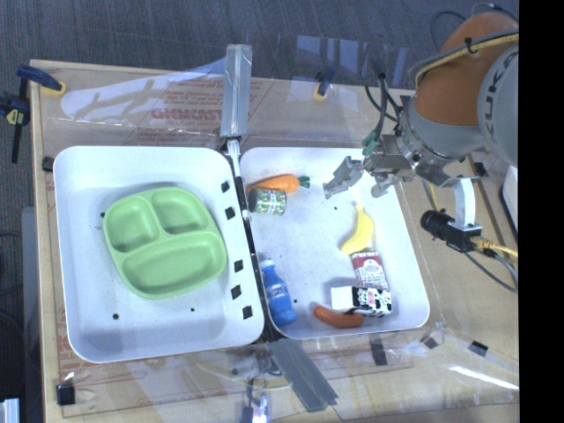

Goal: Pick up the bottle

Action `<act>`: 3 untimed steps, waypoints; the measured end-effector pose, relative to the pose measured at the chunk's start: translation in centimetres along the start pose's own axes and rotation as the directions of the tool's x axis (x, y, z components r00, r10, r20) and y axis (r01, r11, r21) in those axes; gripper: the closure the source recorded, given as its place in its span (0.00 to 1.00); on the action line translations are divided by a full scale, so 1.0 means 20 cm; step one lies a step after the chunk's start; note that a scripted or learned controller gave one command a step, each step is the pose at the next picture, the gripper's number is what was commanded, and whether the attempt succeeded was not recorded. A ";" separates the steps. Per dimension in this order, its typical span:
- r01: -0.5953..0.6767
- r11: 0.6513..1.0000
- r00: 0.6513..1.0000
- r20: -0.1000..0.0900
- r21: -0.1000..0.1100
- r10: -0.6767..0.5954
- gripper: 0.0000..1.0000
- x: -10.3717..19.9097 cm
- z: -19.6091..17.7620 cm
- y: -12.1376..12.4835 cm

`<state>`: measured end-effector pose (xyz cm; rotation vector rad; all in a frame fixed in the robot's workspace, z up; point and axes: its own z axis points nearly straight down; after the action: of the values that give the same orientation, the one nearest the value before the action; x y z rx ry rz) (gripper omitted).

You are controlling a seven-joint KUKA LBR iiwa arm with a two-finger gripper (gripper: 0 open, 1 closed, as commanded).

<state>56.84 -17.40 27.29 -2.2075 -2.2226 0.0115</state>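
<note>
The blue bottle (278, 295) lies on its side in the right bin (407, 236), tucked against that bin's left wall, close to the divider between the two bins and toward the near end. Its pale cap points toward the far side. Nothing is touching it.

The tool (359, 178) hangs over the far right part of the same bin, above bare floor just beyond the banana (359, 231). From where I stand its two fingers look parted, spread fairly wide, with nothing between them. So the job looks to be at the approach step: no grasp has been made and the bottle sits well apart from the tool, diagonally across the bin.

To my eye the next move calls for a sweep toward the bin's near left corner, then a descent over the bottle's body. The fingers would want to straddle the bottle across its narrow width, not along its length. The wall right beside it leaves little room for the finger on that side, which seems the likeliest way for the try to go wrong. The sausage (338, 316) and the small cartons (370, 285) lie near the bottle's lower end but apart from it, and the carrot (277, 183) and green can (269, 202) sit beyond its cap. The green plate (165, 240) in the left bin (75, 315) plays no part.
</note>
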 end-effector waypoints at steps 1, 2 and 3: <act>0.005 1.000 1.000 -0.001 0.010 -0.005 1.00 0.00 -0.03 0.00; 0.150 0.989 0.989 0.000 -0.001 -0.150 1.00 0.14 -0.15 -0.05; 0.149 0.989 0.989 0.001 -0.001 -0.149 0.00 0.14 -0.15 -0.05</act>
<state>55.86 -14.62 30.39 -2.0353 -2.3821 0.0095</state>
